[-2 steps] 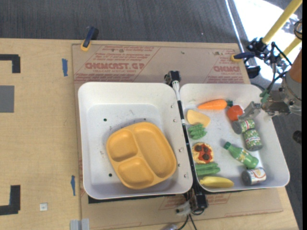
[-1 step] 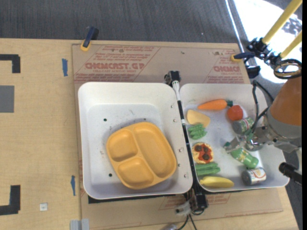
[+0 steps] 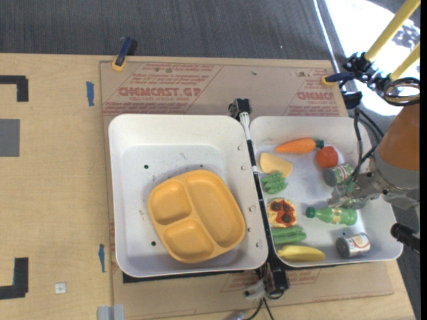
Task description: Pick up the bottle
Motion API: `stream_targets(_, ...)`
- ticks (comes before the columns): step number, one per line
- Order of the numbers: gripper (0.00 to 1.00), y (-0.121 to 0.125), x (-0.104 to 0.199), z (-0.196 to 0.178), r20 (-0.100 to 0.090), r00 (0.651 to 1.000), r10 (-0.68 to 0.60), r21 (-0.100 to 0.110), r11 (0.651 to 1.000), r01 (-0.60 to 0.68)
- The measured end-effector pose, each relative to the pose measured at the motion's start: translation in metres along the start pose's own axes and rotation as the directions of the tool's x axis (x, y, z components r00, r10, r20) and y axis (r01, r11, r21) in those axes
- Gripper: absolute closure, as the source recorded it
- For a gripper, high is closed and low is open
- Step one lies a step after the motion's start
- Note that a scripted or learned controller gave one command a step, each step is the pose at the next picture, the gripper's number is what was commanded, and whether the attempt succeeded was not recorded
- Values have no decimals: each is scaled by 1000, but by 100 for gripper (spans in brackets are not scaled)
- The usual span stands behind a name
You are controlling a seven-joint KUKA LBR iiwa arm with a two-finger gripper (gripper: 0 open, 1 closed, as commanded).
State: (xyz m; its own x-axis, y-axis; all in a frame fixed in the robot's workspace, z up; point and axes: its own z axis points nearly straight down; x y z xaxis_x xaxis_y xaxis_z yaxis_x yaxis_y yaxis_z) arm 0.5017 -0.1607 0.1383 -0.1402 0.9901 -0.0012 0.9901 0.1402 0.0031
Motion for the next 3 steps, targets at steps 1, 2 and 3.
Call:
stream_targets(1,0,0,0,0,0,1000,0,0,1000,0)
stream_targets(2,0,-19,8,48,2,958,-288,-3,958,288)
stream_targets(3,100,-16,3,37,21,958,-285,-15,958,285)
